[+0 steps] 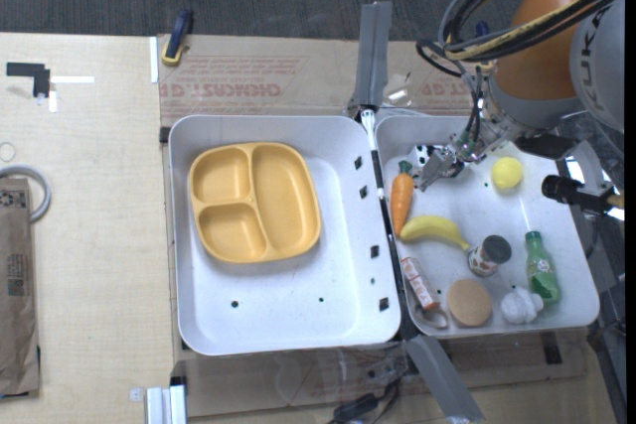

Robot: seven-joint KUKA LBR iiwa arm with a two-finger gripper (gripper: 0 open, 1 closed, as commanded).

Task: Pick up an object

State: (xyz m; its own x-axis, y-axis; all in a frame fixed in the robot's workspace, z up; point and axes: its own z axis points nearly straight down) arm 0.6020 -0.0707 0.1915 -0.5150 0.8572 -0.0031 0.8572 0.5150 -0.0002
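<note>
The hand (445, 164) hangs low in the right bin (576, 243), just right of the carrot (400, 202) and just beside a small black-and-white toy (423, 155); whether it is apart or together I cannot tell. Relative to the carrot, the banana (434, 230) lies just below and right, the lemon (508, 174) well right, the green bottle (541, 267) far lower right. A yellow divided plate (255, 202) sits in the left bin (199, 313)

Right bin (581, 243) is crowded: carrot (400, 201), banana (434, 230), jar (486, 256) and bottle (541, 267) leave narrow gaps; left bin's (199, 313) front lies open.
</note>
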